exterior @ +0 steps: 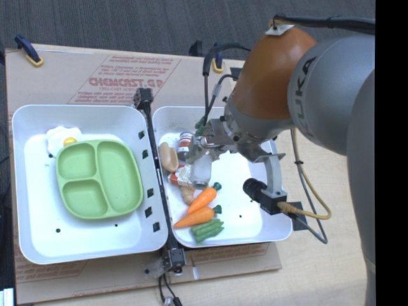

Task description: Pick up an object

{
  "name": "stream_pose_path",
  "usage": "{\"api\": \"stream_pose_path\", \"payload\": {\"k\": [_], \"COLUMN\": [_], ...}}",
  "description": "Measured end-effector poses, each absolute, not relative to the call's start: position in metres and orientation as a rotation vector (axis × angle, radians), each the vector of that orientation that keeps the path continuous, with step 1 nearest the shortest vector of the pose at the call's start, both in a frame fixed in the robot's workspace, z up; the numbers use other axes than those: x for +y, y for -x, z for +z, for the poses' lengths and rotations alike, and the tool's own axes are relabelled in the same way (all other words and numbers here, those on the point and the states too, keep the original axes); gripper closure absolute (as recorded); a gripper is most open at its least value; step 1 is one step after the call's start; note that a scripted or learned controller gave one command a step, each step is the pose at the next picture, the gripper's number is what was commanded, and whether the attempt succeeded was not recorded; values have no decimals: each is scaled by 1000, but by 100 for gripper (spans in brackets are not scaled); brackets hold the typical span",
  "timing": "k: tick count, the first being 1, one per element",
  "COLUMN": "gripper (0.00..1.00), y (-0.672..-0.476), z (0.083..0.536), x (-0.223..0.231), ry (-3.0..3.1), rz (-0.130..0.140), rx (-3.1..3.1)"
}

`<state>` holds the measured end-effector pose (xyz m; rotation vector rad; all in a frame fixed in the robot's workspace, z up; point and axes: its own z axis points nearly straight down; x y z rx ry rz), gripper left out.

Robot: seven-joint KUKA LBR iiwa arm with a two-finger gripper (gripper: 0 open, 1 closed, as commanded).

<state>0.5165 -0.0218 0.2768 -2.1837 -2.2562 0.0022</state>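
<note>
Camera view, looking down at a slant on two shallow white bins set side by side on a sheet of cardboard. The left bin [29, 234] holds a green divided plate [99, 177] with three compartments, and a fried-egg toy [62, 136] pokes out from under its upper left corner. The right bin [255, 231] holds the clutter of toy food that the task draws from: two orange carrots [199, 208] lying one beside the other, a green pea pod [208, 230] just below them, a tan bread-like piece [167, 156] against the left wall, and a small can [185, 143] near the top.

The grey arm with its orange band reaches in from the right and hangs over the right bin. Its gripper [201, 168] points down among the items just above the carrots, likely placed there to try for one of them (which one is unclear). The gripper's own body hides whether it is open or closed, and nothing can be seen held.

Red print on the cardboard [95, 75] reads roughly "CHEMCAST GP", seen upside down, with smaller lines too small to read. Grey lettering on the arm reads "UKA", part of KUKA.
</note>
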Motion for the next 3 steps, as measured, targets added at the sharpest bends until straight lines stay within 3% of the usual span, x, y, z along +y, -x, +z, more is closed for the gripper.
{"api": "stream_pose_path", "payload": {"k": [2,3], "gripper": [100,100], "y": [-518,-476], "z": [297,191], "x": [-22,24], "ry": [2173,2211], "rz": [0,6], "rx": [-2270,-2226]}}
